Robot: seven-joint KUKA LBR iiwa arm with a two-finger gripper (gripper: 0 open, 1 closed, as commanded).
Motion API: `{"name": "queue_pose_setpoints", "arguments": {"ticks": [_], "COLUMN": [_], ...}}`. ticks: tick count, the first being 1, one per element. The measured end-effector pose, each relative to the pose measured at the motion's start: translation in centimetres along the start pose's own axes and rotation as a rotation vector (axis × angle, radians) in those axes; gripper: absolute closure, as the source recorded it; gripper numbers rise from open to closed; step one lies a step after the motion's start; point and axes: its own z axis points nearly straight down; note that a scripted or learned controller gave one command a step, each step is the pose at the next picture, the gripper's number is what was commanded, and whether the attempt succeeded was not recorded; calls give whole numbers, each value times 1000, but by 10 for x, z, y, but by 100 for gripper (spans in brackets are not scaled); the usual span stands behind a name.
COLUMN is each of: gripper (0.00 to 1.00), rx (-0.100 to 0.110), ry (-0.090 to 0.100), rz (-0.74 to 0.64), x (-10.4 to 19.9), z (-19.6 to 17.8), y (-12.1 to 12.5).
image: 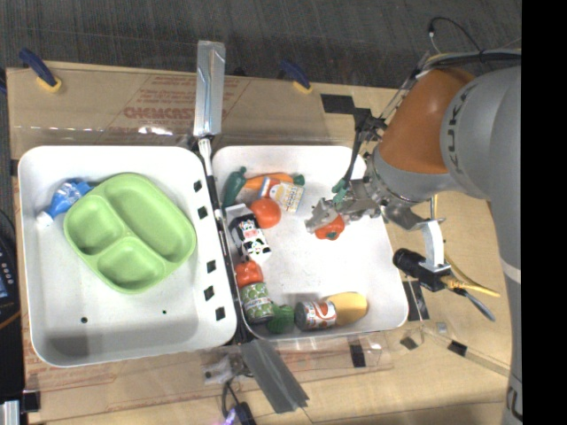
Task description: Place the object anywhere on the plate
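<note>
A green divided plate (130, 228) lies in the left bin (53, 335). My gripper (326, 220) hovers over the right bin's (372, 273) upper right part, and a small red-orange object (330, 227) sits between its fingers, so it looks shut on that piece. The arm reaches in from the right, its orange band above the wrist. The plate's compartments hold nothing.
The right bin also holds an orange carrot-like bottle (270, 188), a red tomato (265, 212), a black-and-white cow-pattern carton (250, 236), a green jar (257, 301), and a can beside a yellow item (332, 310). A blue object (64, 197) lies behind the plate.
</note>
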Motion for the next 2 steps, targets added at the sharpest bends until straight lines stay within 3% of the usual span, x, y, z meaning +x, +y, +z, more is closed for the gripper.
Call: {"name": "queue_pose_setpoints", "arguments": {"ticks": [1, 2], "gripper": [100, 100], "rx": [1, 1], "ry": [-1, -1], "rz": [318, 124], "x": [-10, 33], "z": [-7, -19], "y": [-10, 20]}}
